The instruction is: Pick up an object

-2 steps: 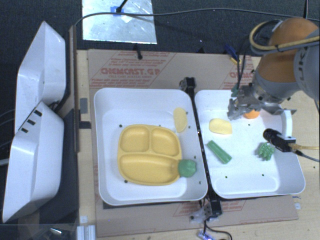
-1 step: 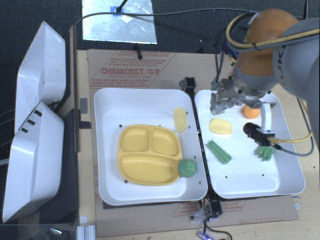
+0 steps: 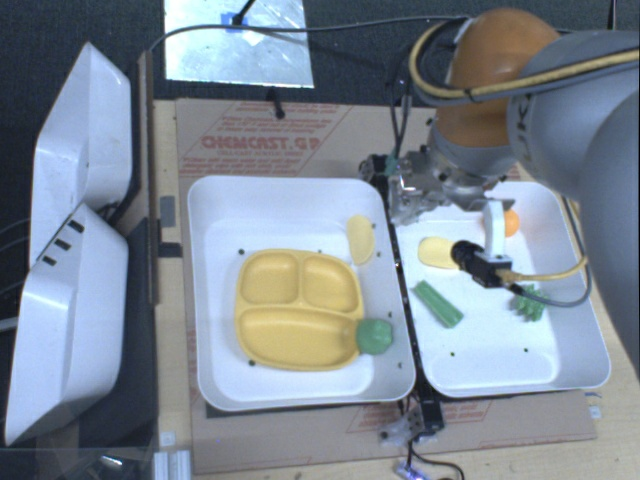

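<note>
Reaching in from the right, the grey arm (image 3: 570,98) hangs over the top left corner of the right bin (image 3: 500,363), close to the wall where the two bins meet. The jaws are low down there, but I cannot tell if they are open or closed, or if they have hold of anything. Just below them lies a pale yellow lump (image 3: 432,252). A green stick (image 3: 438,303) lies near the bin's left wall. A small green spiky toy (image 3: 529,305) sits nearer the right wall. An orange thing (image 3: 511,223) peeks out higher up. Open white floor runs along the bottom of this bin.

In the left bin (image 3: 215,373), a yellow tray (image 3: 295,308) takes up the middle. A green ball (image 3: 375,335) touches the tray's bottom right corner. A pale yellow oval (image 3: 360,238) lies by the right wall.
</note>
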{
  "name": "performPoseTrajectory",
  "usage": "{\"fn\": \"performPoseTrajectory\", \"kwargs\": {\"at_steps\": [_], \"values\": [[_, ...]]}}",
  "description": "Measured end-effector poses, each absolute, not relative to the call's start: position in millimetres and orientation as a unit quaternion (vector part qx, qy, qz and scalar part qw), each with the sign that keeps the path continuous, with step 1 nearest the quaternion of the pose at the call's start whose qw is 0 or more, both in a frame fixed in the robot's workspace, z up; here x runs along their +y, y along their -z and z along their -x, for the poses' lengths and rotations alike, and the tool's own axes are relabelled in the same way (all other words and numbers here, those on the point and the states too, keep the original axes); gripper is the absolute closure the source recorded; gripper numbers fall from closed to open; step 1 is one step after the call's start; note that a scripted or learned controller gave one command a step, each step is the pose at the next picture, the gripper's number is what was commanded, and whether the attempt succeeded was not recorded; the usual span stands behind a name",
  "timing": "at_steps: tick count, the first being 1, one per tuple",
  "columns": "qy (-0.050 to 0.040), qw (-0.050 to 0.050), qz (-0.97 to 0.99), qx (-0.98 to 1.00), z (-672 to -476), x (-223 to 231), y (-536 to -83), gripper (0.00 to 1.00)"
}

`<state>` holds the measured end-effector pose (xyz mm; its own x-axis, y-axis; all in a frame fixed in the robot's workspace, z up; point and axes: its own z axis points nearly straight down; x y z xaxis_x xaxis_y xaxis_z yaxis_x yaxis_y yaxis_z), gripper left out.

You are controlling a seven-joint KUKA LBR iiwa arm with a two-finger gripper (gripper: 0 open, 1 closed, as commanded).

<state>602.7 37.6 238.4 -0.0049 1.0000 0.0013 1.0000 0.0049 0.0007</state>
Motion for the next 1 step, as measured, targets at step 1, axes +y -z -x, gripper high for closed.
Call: {"fn": "performPoseTrajectory", "kwargs": {"at_steps": [1], "values": [[0.0004, 0.0, 0.706, -0.708, -605.9, 80.5, -231.3, 1.0]]}}
